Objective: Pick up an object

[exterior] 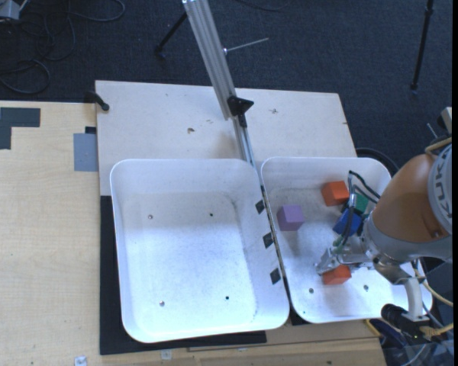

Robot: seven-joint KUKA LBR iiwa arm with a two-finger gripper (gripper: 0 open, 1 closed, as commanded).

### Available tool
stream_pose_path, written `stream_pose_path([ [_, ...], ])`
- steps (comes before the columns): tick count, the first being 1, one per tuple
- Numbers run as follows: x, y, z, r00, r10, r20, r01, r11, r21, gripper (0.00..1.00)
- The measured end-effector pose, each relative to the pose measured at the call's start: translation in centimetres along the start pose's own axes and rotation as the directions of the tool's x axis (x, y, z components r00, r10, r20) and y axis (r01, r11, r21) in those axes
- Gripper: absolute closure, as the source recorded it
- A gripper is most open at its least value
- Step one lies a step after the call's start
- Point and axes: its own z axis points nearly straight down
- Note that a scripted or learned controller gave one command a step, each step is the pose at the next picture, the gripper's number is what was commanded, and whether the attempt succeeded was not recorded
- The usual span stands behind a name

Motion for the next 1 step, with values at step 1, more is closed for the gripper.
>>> stream_pose_path([
  [1, 9.21, 0.05, -9.21, 1.000, -0.013, -0.004, 0.013, 1.000, -0.001, 1.00],
])
